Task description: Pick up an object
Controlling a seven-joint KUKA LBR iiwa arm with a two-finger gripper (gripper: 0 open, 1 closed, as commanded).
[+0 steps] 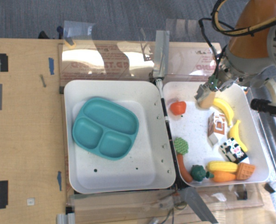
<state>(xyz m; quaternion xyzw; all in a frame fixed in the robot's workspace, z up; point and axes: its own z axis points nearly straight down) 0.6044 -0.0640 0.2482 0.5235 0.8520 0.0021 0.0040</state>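
- Grey carpet lies behind a cardboard-covered bench point(25, 125), which bears two shallow white bins side by side with a clear plastic wall standing along their far edge.
- Reaching in from the right is the arm point(254, 27), grey with a broad orange band above the wrist and black-and-yellow cables looping over it.
- Left bin point(81, 171) holds one thing, a teal divided tray point(105, 127) lying flat and slightly turned.
- Right bin point(259, 171) holds all the small toys, so the object to pick will be found there.
- Low over that bin's far side sits the gripper point(206, 97), its tan tip close beside the upper end of a yellow banana point(223, 109); whether the two touch is not clear.
- Nothing shows between its fingers, and whether they stand apart or together cannot be told from this slant.
- Scattered nearer the camera: a second banana point(236, 133), a small brown-and-white carton point(216, 126), a black-and-white cow-patterned block point(232, 149), a corn cob point(222, 166), an orange carrot point(224, 176), a waffle-like piece point(245, 171), a long red pepper point(183, 167), green broccoli point(181, 145), a dark green piece point(199, 172) and a red tomato point(177, 108).
- My reading: the step in hand is the descent onto a target, most likely the far banana, with no grasp made yet.
- Next move calls for straddling the banana across its narrow width and closing firmly, since its curved, smooth skin could roll or squirt out sideways toward the carton.
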